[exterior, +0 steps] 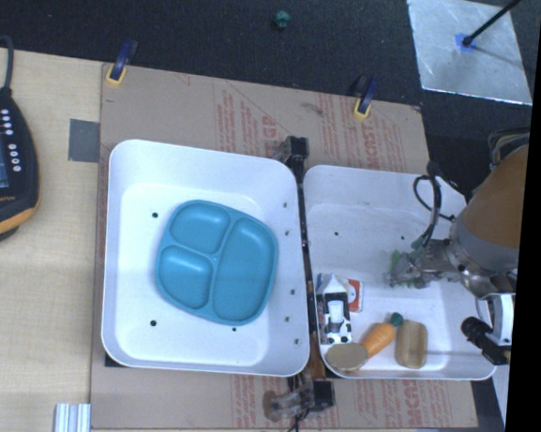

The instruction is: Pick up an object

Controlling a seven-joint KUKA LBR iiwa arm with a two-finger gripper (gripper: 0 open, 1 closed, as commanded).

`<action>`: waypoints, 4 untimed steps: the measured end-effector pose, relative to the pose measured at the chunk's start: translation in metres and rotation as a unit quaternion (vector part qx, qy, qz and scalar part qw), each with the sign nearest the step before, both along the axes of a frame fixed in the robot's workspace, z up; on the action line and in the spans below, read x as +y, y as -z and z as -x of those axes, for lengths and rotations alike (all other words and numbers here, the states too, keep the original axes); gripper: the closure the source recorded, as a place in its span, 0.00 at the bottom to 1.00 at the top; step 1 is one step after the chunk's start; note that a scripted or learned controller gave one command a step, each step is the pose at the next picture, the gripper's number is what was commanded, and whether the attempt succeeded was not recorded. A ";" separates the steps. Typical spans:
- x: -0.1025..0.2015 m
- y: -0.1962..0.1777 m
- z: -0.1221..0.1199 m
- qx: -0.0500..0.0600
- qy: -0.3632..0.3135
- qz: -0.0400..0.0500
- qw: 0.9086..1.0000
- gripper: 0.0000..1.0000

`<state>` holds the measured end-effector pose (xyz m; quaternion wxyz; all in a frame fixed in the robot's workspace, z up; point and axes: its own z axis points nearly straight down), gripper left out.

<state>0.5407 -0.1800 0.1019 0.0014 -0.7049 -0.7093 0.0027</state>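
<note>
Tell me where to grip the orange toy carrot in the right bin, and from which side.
Grip the orange toy carrot across its thick middle, coming straight down from above. It lies flat and slanted, with the tan block close on its right and a beige round piece at its lower end, so set the fingers across its narrow width.

Even, bright overhead light whitens both bins (pixel 117 244); shadows stay soft, the picture slightly grainy, the far floor (pixel 222 18) dark.
</note>
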 end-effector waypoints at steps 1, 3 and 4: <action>0.036 0.010 -0.084 -0.002 0.001 -0.001 1.000 1.00; -0.005 -0.097 -0.112 -0.003 0.001 0.000 1.000 1.00; -0.005 -0.095 -0.111 -0.002 0.001 -0.001 1.000 0.00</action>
